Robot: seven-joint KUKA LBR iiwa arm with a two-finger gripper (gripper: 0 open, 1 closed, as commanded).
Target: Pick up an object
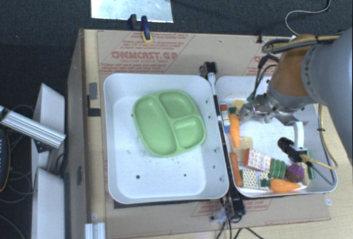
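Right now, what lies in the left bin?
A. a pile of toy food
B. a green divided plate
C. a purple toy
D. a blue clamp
B: the green divided plate lies alone in the left bin, while the toy food is piled in the right bin.

My arm (325, 67) is a thick grey cylinder with an orange band (289, 69) above the wrist; thin cables loop beside that band, and grey metal hardware sits below it.
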